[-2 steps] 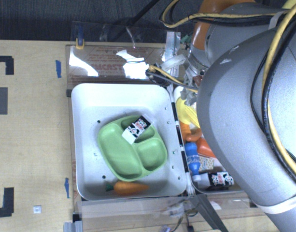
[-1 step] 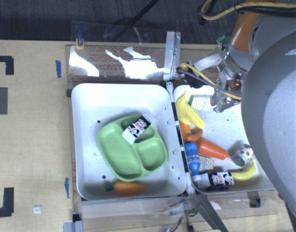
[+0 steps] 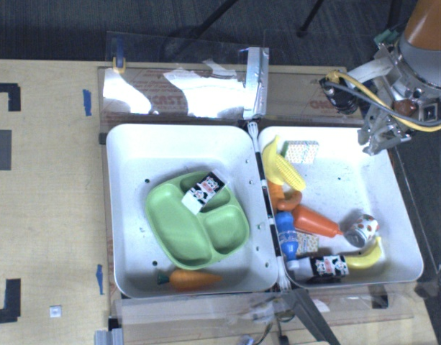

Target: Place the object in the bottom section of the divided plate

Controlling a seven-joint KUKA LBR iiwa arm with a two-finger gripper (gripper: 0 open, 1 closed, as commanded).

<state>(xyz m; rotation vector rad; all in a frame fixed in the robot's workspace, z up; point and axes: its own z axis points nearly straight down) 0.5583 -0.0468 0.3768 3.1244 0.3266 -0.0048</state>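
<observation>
A green divided plate [image 3: 197, 225] lies in the left bin [image 3: 126, 157]. A small black-and-white cow-print carton [image 3: 203, 191] rests on the plate's upper section, near the divider ridge. The two lower sections hold nothing. My gripper [image 3: 378, 136] hangs over the far right corner of the right bin [image 3: 349, 164], well away from the plate and the carton. I see nothing in it.
An orange carrot [image 3: 191, 279] lies in the left bin below the plate. The right bin holds a corn cob [image 3: 283, 166], a speckled block [image 3: 301, 151], an orange carrot [image 3: 315, 222], a blue bottle [image 3: 286, 237], a can [image 3: 362, 230], a banana [image 3: 367, 257] and a cow-print bottle [image 3: 322, 267].
</observation>
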